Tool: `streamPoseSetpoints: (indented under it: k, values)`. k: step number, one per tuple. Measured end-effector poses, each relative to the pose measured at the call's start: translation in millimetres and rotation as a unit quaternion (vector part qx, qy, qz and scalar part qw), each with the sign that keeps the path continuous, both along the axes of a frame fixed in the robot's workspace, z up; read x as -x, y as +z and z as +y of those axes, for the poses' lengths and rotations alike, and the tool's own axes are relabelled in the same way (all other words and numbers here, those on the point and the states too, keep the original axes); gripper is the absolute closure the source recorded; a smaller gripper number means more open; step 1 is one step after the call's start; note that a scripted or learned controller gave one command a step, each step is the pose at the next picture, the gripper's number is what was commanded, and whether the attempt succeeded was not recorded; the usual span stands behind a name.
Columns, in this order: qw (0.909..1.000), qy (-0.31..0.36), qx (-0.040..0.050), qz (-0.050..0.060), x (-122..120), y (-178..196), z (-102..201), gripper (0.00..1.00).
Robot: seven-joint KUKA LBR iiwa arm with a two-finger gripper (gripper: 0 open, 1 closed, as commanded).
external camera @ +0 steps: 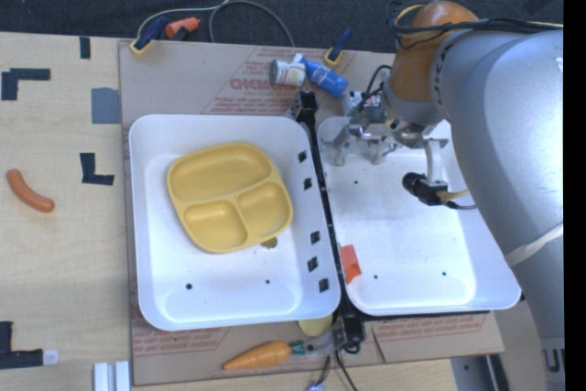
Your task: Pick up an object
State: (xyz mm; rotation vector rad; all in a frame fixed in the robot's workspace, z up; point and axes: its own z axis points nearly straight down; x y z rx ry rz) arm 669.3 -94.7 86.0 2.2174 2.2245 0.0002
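1. The yellow plate (230, 196), with three compartments, lies flat in the left bin (156, 288), toward that bin's upper half. It is the one large thing in either bin.
2. The gripper (358, 146) sits at the far left corner of the right bin (430, 288), well to the right of the plate and across the divider (316, 197) between the two bins.
3. Nothing is seen between the gripper's tips, and it holds nothing; whether it is released or clenched cannot be told from this slant.
4. The arm (504, 133), grey with an orange band (430, 23) above the wrist, comes in from the right of the plate and covers the right bin's far right side.
5. A small dark spot lies just below the plate's lower right edge, on the left bin's floor; what it is cannot be told.
6. A small orange tag (349, 263) sits on the right bin's left rim, to the lower right of the plate.
7. An orange carrot (258, 355) lies on the cardboard (229, 87) below the left bin, well apart from the plate.
8. A sausage (30, 190) lies on the wooden bench far to the left of the plate.
9. A blue and white bottle (309, 73) lies on the cardboard beyond the plate, near the bins' far edge.
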Motion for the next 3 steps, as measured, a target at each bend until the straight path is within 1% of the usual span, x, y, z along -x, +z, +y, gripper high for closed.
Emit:
streamPoseSetpoints:
  k: [1,2,3]
  values:
    - [1.0,0.0,0.001,0.001,1.3,11.0,-0.2,1.0]
    - [1.0,0.002,-0.0021,-0.002,72.9,104.0,73.2,1.0]
    - [1.0,-0.001,-0.0003,0.001,72.4,97.8,68.4,0.0]
